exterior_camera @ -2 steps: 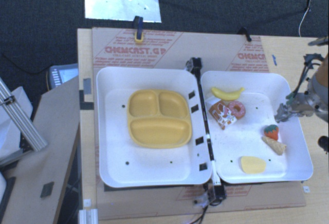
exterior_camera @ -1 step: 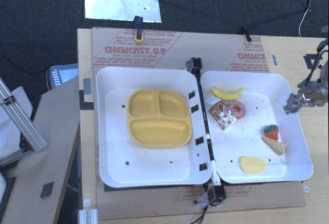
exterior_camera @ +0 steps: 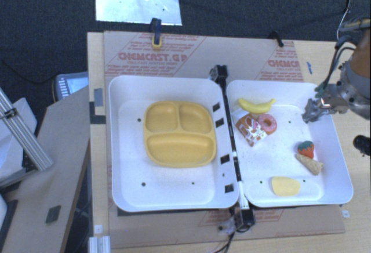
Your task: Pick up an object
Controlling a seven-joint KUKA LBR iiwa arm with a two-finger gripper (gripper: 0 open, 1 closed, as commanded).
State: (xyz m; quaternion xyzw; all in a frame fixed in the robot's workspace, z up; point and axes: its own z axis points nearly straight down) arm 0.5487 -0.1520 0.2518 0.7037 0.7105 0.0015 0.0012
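The right bin [exterior_camera: 333, 147] holds a yellow banana [exterior_camera: 255, 105], a pink donut [exterior_camera: 267, 124] beside a red-and-white pastry slice [exterior_camera: 250, 129], a strawberry [exterior_camera: 306, 148] resting on a tan cone-shaped piece [exterior_camera: 309, 163], and a pale yellow wedge [exterior_camera: 285, 186]. My gripper [exterior_camera: 313, 111] hangs over the bin's right rear part, to the right of the banana and above the strawberry. Nothing shows between its fingers, and they are too small and dark to read.
The left bin [exterior_camera: 124, 130] carries a yellow three-compartment tray [exterior_camera: 178, 133]. A black divider strip [exterior_camera: 227, 141] runs between the bins. Cardboard lies under both bins. A yellow clamp [exterior_camera: 156, 37] sits at the back edge.
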